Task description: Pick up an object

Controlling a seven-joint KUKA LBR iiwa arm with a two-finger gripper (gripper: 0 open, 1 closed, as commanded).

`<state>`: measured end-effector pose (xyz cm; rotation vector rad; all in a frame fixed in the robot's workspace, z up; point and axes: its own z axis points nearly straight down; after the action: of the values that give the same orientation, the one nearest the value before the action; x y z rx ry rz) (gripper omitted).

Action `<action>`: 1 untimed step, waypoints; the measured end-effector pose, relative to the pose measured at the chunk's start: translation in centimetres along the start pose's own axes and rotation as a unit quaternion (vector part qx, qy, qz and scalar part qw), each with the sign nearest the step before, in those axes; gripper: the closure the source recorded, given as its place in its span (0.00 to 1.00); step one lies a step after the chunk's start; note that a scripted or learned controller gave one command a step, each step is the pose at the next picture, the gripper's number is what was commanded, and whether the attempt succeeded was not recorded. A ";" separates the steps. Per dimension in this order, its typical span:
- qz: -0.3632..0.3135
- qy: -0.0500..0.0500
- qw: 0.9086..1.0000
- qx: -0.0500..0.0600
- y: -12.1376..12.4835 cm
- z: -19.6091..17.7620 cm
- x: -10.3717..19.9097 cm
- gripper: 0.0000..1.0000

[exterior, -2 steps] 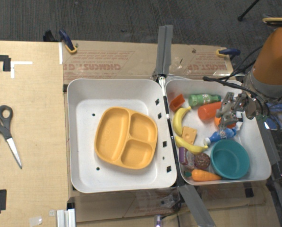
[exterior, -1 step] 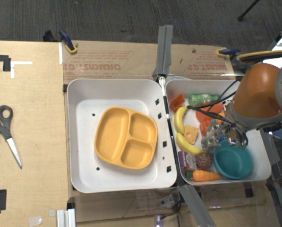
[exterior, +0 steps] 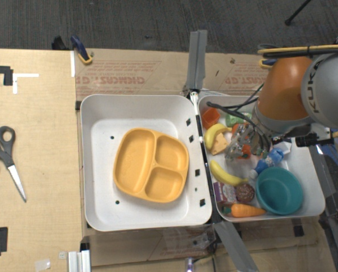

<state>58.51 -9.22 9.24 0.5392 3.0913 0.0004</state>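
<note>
Two white bins side by side on the desk point(exterior: 33, 152). Left bin point(exterior: 95, 169): just a yellow tray point(exterior: 152, 164), lying flat in the middle. Right bin point(exterior: 310, 169): all the small things piled close, ready for picking. A banana point(exterior: 226, 174), a carrot point(exterior: 247, 211), a teal bowl point(exterior: 279, 190), more fruit near the top. Arm point(exterior: 296, 89) bent in from the right, pointing down. Hand point(exterior: 240, 144) low over the pile, just above the banana. Too jumbled there to tell about grip. Nothing clearly held yet.
</note>
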 end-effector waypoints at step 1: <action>0.000 0.000 1.000 0.000 0.0 0.0 0.0 0.00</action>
<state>58.50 -9.25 9.24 0.5397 3.0915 -0.0005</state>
